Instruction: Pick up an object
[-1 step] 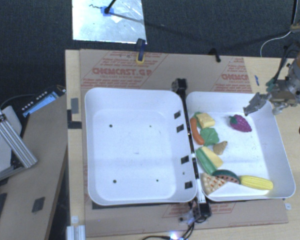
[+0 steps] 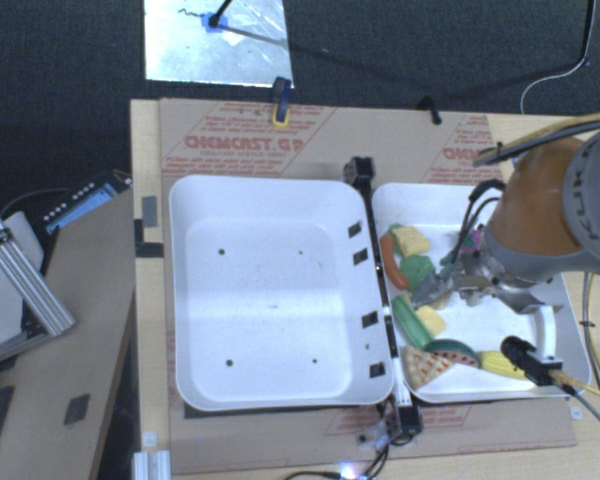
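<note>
Several toys crowd the right bin (image 2: pixel 580 363) just left of and below my end effector (image 2: pixel 432 290), so I'm descending to grasp; next, settle over one piece.

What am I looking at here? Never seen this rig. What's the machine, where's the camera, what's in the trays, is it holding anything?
One fixed camera looks down at a slant on a bench. The grey arm with the orange band is a robot reaching in from the right. Its tool hangs low over the right bin, among toy food: a yellow piece, a green piece, a pizza slice, a banana. The left bin sits beside it. I can't tell whether the tool grips anything.
</note>
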Tool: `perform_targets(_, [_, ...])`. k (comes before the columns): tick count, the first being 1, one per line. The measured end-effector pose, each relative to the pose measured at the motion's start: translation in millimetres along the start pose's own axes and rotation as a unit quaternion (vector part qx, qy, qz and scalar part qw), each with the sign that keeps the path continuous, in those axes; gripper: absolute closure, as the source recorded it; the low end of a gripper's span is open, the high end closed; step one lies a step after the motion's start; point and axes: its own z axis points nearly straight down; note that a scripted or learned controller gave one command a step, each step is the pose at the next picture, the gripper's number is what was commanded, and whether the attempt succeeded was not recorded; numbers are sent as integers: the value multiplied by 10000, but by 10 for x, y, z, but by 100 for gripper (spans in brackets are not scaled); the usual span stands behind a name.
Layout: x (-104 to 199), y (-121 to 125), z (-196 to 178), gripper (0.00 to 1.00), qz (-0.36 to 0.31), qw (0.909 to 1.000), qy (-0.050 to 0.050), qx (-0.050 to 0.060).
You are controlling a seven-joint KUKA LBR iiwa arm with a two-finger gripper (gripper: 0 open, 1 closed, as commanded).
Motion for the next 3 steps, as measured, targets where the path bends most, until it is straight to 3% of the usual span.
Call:
perform_targets(1, [-46,41,-177,100,24,10000,-29,-72])
perform_targets(2, [52,-243,485,100,35,10000,-33,-83])
perform_targets(3, [291,610,-593,100,-3,9999,-38,-122])
